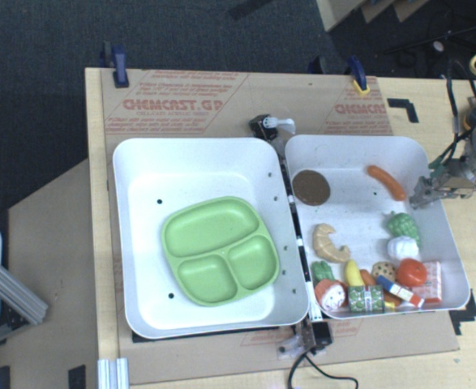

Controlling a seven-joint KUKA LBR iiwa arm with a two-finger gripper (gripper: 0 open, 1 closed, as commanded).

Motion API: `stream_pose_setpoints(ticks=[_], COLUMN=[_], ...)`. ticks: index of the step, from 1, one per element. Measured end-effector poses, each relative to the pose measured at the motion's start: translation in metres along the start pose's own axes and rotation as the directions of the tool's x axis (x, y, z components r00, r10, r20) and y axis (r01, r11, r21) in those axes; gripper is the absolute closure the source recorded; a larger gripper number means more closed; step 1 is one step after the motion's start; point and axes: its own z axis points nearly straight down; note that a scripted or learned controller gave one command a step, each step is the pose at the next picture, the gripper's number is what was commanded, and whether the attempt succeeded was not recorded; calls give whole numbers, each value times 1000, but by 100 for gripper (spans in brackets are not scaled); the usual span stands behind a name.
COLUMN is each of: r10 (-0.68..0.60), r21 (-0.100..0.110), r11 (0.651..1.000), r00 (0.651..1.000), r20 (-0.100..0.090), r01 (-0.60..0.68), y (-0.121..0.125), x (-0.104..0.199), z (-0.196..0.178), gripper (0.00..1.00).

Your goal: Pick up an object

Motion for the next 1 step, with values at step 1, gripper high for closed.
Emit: stream_pose_setpoints(ticks=[1], r10=[-7], r21=[-2], r11=[1000], r00=[1000], r20=[-2], r01=[7], y=[66], x=[20], z=[-49], gripper=[100])
